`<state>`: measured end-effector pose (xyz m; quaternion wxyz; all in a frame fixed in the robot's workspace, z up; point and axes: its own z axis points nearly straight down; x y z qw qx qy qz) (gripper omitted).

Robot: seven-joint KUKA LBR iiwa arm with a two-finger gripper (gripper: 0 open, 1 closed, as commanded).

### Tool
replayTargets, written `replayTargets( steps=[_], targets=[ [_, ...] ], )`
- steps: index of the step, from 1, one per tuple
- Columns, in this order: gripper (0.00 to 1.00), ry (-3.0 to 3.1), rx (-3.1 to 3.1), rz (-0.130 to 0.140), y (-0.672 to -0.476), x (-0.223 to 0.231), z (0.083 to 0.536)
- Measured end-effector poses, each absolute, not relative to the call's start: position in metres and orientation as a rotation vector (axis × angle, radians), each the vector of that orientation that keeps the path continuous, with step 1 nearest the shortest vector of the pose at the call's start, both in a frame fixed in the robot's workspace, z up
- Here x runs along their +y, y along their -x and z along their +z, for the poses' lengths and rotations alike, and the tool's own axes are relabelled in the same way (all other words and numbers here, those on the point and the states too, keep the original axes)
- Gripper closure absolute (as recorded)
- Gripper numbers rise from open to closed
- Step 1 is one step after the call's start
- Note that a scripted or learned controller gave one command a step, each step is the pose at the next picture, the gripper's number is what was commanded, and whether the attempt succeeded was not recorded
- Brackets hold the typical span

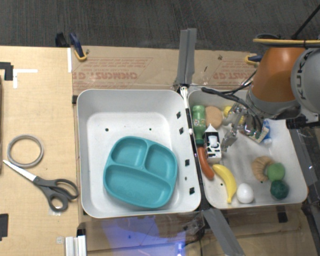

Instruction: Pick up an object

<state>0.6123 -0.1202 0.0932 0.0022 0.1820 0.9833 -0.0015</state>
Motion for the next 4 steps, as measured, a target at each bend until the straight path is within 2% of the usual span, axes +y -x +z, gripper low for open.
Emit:
replayTargets(
  steps=[1, 2, 3, 4],
  targets=[
    [0.0, -0.581, 3.084, -0.001, -0.559, -0.177, 0.093],
    [0.0, -0.693, 3.082, -0.001, -0.648, -0.13, 0.09],
    [0.0, -0.804, 3.034, -0.001, -0.589, -0.166, 0.093],
    [1.0, -0.799, 3.03, -0.001, -0.59, -0.166, 0.103]
  ],
)
